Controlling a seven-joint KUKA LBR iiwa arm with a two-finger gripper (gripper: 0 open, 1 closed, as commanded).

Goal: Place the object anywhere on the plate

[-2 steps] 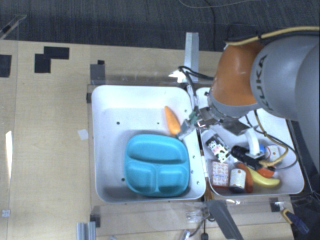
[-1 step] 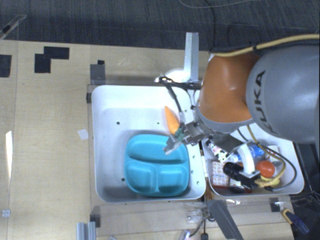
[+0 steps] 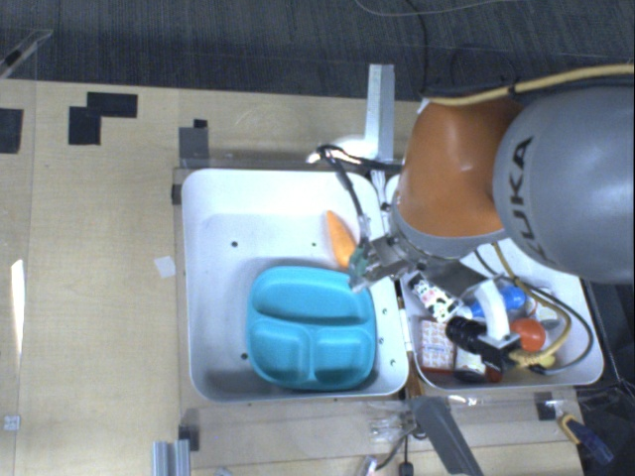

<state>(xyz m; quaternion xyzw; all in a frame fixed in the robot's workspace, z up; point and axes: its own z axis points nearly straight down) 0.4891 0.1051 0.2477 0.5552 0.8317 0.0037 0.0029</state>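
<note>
Hovering at the plate's edge, carrot not yet on it

Starting nearest the camera's low edge, the blue plate (image 3: 313, 327), a tray with three compartments, lies in the front part of the left bin (image 3: 213, 266) with nothing on it. Just past its far right corner sits the gripper (image 3: 369, 264), low over the bin beside the divider between the two bins. Whether it is open, closed or gripping anything cannot be told, since the wrist and cabling hide that part. Touching or just beside the gripper on its far side lies an orange carrot-like object (image 3: 339, 238), tilted, on the white floor of the left bin beyond the plate's rim. It looks like the thing to be placed, and as far as can be judged it is not on the plate, so the placing itself is left to do.

The right bin (image 3: 585, 365) holds a clutter of small items, among them a red ball (image 3: 532, 335) and a small printed box (image 3: 434, 343). Above all this the grey arm (image 3: 566, 177) with its orange band (image 3: 451, 172) blocks much of the right side. Loose cables (image 3: 342, 172) droop near the carrot and could snag a short move toward the plate.
</note>
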